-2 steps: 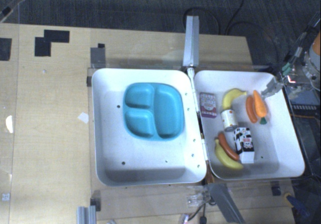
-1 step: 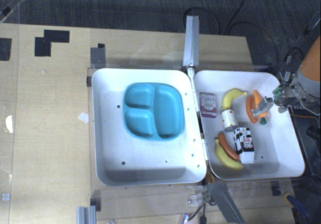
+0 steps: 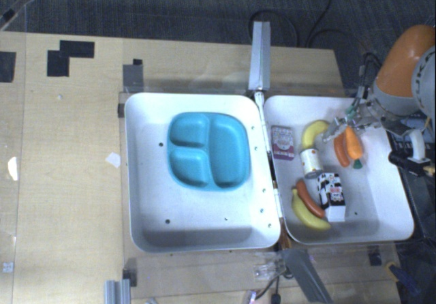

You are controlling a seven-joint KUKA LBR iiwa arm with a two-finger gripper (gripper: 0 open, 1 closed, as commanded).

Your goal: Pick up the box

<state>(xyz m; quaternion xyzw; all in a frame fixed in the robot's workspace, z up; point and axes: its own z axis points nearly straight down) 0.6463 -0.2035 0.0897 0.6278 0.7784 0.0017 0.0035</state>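
printed box [image 3: 332,195], printed packet [image 3: 282,142], lettering on both too small to read

My gripper [image 3: 346,120] sits over the right bin's [image 3: 392,224] far edge, beside the carrot [image 3: 349,147]. Fingers obscured. The box [image 3: 332,196] lies near the front, touching a sausage [image 3: 308,200] and a banana [image 3: 308,214]. A can [image 3: 310,160] stands behind it. The left bin [image 3: 146,166] holds a blue tray [image 3: 208,149].

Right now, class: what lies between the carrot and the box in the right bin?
In the camera view, mostly bare white bin floor separates the carrot from the box. The small white jar sits just left of that line.
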